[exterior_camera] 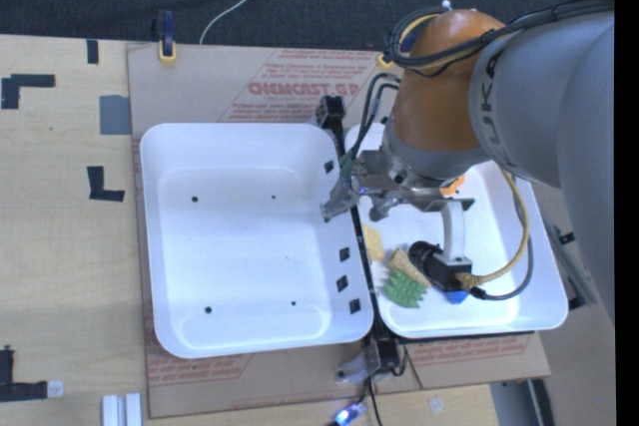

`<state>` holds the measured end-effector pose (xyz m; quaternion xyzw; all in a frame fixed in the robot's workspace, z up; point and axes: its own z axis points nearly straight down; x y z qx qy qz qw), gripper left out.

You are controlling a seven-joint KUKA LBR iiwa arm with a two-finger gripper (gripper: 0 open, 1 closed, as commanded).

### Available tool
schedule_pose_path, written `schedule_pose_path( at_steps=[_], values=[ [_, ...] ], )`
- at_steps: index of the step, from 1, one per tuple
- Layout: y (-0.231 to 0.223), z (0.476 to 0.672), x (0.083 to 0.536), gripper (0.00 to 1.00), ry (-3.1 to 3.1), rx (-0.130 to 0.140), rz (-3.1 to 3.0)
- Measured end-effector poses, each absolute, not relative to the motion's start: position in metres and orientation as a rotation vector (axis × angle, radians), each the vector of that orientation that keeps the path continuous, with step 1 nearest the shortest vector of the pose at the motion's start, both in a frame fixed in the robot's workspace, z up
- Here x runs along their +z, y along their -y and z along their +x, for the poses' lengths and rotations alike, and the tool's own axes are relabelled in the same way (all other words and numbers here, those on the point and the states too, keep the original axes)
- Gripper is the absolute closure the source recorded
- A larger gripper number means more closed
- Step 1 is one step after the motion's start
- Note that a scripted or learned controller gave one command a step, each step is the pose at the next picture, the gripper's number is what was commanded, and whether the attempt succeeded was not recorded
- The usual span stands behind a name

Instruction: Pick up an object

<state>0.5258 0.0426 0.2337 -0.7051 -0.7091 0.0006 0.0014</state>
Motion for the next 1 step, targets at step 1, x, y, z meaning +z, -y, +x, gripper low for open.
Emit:
schedule_pose_path(
  at_steps=[1],
  values=[
    [0.0917,0.5428,0.2516,1.00,2.213,0.006,-2.238]
  ],
)
